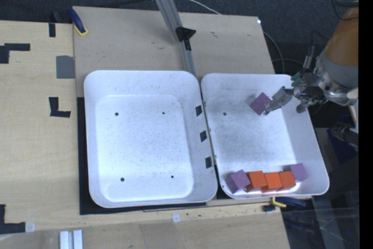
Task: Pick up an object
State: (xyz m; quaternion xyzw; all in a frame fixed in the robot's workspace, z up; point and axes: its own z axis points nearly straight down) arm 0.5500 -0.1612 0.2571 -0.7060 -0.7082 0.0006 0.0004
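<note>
Along the lower edge of the right bin (pixel 303 143), low and right in the frame, sit a purple block (pixel 237 181), three orange blocks (pixel 269 180) side by side, and a smaller purple block (pixel 298 171). Higher in that bin, a lone purple cube (pixel 260 104) touches the tip of the gripper (pixel 274 103), whose fingers are too blurred to tell how far they are spread or whether they hold it. At left, the left bin (pixel 96 125) rests on the counter (pixel 35 143).
</note>
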